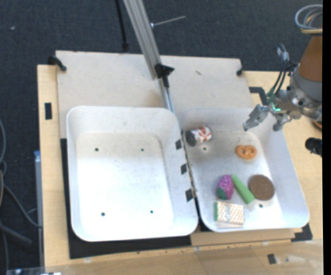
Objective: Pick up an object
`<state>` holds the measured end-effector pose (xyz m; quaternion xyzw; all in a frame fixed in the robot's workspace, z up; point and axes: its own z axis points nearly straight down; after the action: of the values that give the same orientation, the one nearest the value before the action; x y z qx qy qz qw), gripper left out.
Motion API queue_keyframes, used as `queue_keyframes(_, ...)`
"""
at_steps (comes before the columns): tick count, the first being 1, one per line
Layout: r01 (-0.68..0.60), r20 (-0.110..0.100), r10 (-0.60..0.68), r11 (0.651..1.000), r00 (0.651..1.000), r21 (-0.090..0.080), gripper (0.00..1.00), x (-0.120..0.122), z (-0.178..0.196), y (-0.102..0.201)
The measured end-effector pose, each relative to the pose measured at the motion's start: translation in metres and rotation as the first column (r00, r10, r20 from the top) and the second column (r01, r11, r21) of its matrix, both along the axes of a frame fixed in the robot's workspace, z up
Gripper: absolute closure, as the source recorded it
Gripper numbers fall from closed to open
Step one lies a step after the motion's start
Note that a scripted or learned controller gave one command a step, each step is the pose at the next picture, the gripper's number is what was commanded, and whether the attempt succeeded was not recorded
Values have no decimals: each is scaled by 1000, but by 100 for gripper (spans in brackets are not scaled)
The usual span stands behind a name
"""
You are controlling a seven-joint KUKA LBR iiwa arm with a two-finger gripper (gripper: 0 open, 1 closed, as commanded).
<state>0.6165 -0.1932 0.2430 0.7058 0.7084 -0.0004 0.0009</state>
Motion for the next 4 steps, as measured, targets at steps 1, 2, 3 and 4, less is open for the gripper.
queue_keyframes(1,5,-5,-5,1000,1000,0,0,-11,-52,-1)
queue_keyframes(2,6,-6,-6,1000,1000,0,0,-16,-114,-3)
queue_keyframes(3,9,3,-9,1000,1000,-4,0,-15,-140,-6)
queue_keyframes(4,13,10,-13,1000,1000,-4,100,-13,-126,-7)
